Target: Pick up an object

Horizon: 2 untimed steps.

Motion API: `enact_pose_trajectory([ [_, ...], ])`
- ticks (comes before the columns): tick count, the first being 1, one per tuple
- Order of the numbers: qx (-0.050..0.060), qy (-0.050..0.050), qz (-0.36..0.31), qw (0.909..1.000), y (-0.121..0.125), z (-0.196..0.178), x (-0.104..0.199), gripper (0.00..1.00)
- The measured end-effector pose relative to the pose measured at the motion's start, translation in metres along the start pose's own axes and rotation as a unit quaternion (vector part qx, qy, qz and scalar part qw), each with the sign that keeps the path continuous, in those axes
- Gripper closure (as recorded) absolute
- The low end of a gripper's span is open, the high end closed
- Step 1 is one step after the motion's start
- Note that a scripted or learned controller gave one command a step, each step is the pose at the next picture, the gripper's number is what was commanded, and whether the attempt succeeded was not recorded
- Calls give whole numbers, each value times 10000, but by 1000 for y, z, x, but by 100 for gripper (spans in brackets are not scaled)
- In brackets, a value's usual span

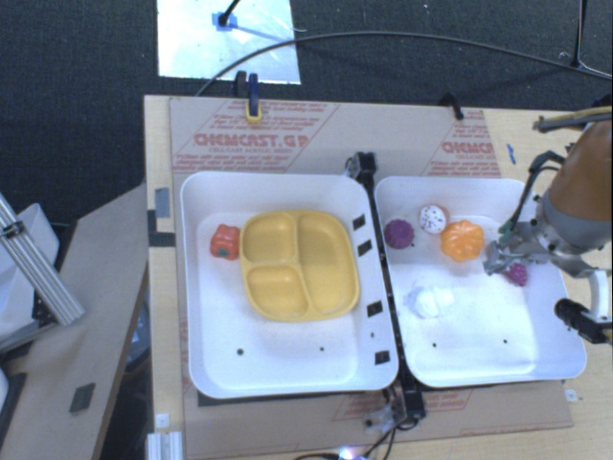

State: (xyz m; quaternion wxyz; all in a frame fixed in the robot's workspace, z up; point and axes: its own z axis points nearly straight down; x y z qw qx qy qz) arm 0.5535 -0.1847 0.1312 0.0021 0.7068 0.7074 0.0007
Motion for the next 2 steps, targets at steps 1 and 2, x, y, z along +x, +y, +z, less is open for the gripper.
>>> enact_pose_trajectory([
  [1, -9, 0, -18, 10000, 4, -44, -1, 100],
  [2, -17, -3, -19, 10000, 6, -98, -1, 100],
])
